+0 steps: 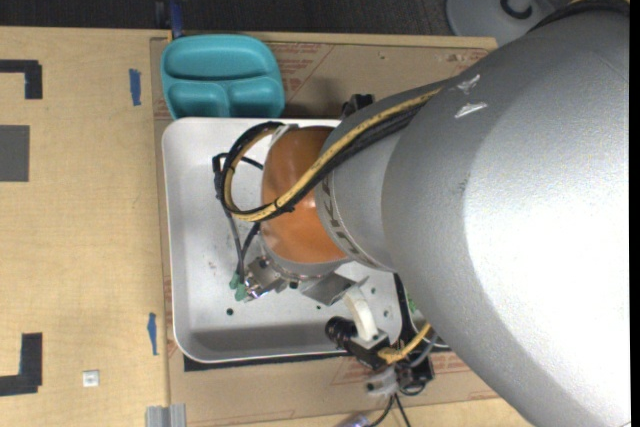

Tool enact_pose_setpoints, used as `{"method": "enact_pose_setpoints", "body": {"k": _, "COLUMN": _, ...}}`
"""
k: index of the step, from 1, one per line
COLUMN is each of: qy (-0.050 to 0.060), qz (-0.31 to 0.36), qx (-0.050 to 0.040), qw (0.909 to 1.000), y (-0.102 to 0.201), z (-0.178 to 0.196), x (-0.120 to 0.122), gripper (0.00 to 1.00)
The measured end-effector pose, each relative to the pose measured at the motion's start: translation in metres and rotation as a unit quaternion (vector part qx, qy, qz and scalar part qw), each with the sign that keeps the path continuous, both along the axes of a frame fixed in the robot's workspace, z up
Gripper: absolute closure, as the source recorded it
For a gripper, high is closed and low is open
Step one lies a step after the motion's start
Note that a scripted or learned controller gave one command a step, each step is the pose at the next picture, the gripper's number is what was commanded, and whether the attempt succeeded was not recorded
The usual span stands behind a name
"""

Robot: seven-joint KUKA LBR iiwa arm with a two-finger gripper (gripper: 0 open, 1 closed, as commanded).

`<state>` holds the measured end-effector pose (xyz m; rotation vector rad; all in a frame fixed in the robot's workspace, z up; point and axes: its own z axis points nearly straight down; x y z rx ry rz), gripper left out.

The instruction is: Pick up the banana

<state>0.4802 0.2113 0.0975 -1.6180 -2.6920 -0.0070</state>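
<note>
- Banana: its place cannot be told, because the arm covers much of the white bin (190, 215).
- Jaws: they sit at the end of the arm, low over the bin's floor, toward the bin's left wall and near its front rim. Whether they are open or closed cannot be told, and nothing is seen between them.
- A small green bit (238, 288) shows right by the arm's tip; what it is cannot be made out.
- Arm (520, 195): big and grey, it reaches in from the worktop's right edge, slanting down into the bin. An orange band (295, 200) rings it above the wrist.
- Cables (232, 183): black and yellow, looping beside the orange band over the bin.
- Teal tray (222, 75): at the worktop's far edge, just beyond the bin's far rim.
- Worktop (80, 215): brown cardboard surface with small strips of blue tape (135, 87) left of the bin.
</note>
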Motion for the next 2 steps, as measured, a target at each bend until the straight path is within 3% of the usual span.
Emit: {"method": "enact_pose_setpoints", "body": {"k": 2, "qy": -0.001, "qz": -0.001, "qx": 0.0006, "qw": 1.0, "y": 0.0007, "z": 0.0194, "x": 0.0005, "gripper": 1.0}}
